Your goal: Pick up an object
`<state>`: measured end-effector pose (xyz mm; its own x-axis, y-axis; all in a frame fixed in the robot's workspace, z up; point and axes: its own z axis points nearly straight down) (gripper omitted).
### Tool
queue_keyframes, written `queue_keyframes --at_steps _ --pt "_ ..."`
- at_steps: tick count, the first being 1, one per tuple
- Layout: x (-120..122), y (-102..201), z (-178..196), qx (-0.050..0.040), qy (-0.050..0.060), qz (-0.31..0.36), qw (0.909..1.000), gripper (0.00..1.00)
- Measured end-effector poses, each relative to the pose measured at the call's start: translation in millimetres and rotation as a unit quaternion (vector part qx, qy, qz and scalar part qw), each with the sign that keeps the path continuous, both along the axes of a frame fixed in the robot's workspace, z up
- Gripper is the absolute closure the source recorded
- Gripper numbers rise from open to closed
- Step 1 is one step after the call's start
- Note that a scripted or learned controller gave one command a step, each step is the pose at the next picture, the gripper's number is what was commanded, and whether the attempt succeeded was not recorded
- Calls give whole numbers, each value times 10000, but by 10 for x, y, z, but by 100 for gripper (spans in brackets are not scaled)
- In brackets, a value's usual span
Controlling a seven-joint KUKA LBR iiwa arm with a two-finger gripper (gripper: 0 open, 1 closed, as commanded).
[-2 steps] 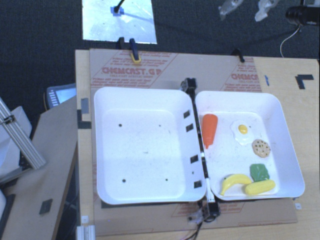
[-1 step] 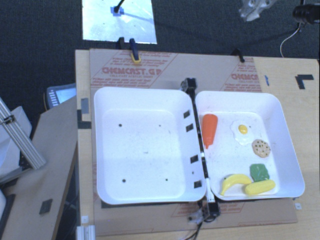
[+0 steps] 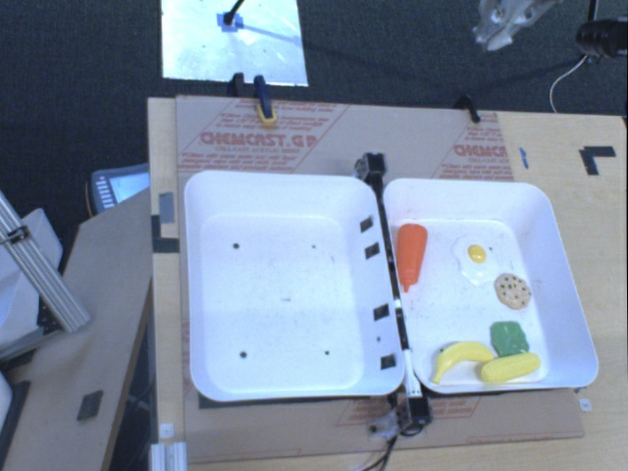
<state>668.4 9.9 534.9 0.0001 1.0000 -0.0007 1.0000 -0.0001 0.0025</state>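
A dark carpeted floor surrounds a wooden tabletop point(image 3: 549, 150) on which two shallow white bins sit side by side over a printed sheet. At the top right of the camera view the gripper point(image 3: 500, 13) hangs pale and blurred above the floor, well beyond the tabletop's far edge; whether it is spread or pressed together cannot be told. Well below it in the picture, the right bin point(image 3: 564, 263) holds toy food. Nearest is a fried egg point(image 3: 475, 259), with a carrot point(image 3: 410, 253) to its left against the dividing wall. Farther off lie a cookie point(image 3: 512, 290), a green piece point(image 3: 509, 337), a banana point(image 3: 461, 357) and a yellow piece point(image 3: 510, 367) touching the banana's end. The left bin point(image 3: 211, 292) lies farther still, down and left. All look light, stiff and smooth plastic, likely slippery. The carrot seems the easiest target: it lies apart, and a pinch across its thick upper half should hold. The flat egg and cookie offer little to grip.
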Motion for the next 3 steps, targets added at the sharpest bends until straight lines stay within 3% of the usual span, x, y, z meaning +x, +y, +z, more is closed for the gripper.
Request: queue_keyframes --at_steps 2,3 --pt "0 106 5 3 -1 25 10000 100" --pt "-211 283 5 5 2 31 10000 100"
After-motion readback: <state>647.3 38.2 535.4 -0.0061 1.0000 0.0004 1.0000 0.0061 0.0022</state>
